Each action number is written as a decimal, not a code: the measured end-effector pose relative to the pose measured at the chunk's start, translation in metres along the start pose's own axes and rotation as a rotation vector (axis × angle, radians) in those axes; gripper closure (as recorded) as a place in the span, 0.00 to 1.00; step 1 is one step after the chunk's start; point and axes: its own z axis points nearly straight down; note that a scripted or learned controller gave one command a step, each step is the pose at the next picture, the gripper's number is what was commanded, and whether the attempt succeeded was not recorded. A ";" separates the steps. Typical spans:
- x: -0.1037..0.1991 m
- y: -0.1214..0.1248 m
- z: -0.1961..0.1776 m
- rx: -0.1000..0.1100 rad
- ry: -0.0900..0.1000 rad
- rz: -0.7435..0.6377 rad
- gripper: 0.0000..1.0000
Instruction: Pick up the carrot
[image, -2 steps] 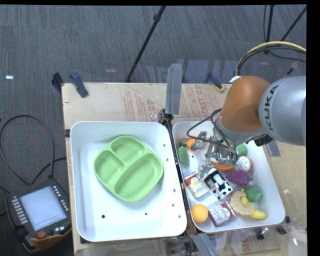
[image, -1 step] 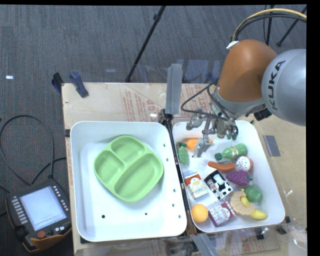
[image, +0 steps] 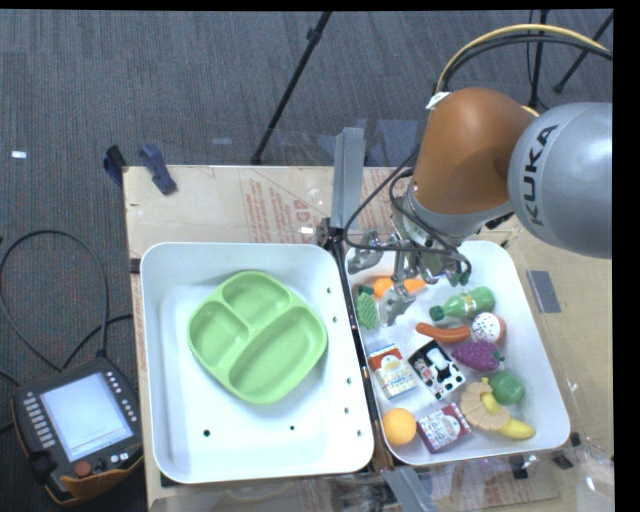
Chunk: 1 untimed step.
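**Crowded bin may spoil the grab**

The hand (image: 405, 290) hangs over an orange piece, grip width unclear. The carrot (image: 443, 333) lies just right of it, touching the green bottle (image: 466, 303); closing here could catch the wrong thing.

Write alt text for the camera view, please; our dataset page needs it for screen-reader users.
A grey and orange robot arm reaches from the right, its gripper low over the right bin, beside an orange carrot among crowded toy foods. The left bin holds a green divided plate.
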 end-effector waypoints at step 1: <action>-0.010 0.011 0.000 0.000 -0.002 -0.268 0.00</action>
